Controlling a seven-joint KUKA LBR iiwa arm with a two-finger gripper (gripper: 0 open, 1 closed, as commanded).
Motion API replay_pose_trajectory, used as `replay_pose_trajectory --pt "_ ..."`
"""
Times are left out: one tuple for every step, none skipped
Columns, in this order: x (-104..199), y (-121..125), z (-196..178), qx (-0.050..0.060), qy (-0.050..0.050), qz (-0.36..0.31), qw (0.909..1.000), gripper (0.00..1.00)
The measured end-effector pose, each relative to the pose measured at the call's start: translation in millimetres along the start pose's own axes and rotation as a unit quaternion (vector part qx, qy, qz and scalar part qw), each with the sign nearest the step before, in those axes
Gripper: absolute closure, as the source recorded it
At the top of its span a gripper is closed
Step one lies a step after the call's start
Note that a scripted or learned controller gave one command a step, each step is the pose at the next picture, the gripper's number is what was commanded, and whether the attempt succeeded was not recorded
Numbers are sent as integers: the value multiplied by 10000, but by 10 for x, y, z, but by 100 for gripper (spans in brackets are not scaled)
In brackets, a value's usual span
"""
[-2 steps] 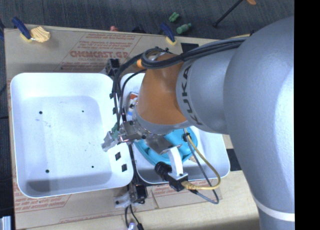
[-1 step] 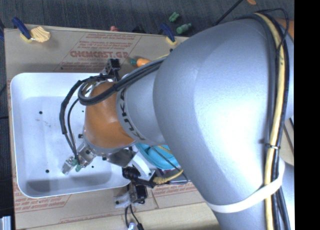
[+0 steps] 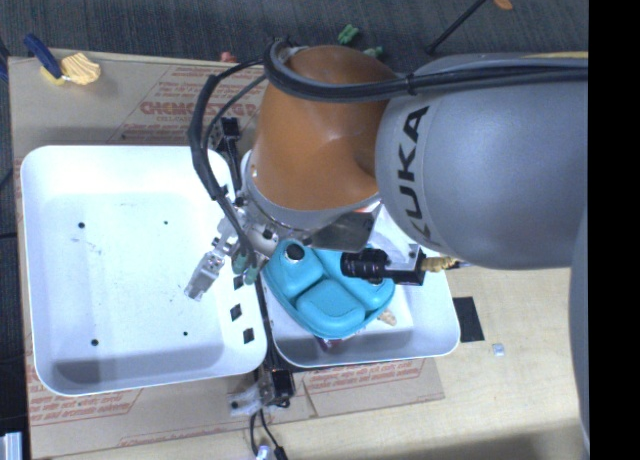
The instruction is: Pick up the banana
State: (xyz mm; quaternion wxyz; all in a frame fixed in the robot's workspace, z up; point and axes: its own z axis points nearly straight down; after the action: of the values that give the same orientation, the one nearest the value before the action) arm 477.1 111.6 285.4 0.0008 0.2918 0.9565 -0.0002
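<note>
Two bins (image 3: pixel 60 278) on bench; hand (image 3: pixel 210 273) over left one's near edge, grip state unclear. Banana possibly hidden beneath arm (image 3: pixel 480 168); pick not done.

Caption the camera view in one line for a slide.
KUKA arm leans over the right bin, its blue wrist housing low above it, beside the left bin.

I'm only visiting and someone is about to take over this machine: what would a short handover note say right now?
Gripper: hanging low over the right edge of the left bin; whether it's open or shut can't be told, and nothing shows in it.
Banana: can't be made out; the arm and its blue housing cover most of the right bin.
Done: no pickup is visible.
Left: find the banana, grasp it, lift it.
</note>
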Motion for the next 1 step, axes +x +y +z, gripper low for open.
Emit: replay_pose_trajectory --pt "553 908 -1122 2 5 1338 9910 0"
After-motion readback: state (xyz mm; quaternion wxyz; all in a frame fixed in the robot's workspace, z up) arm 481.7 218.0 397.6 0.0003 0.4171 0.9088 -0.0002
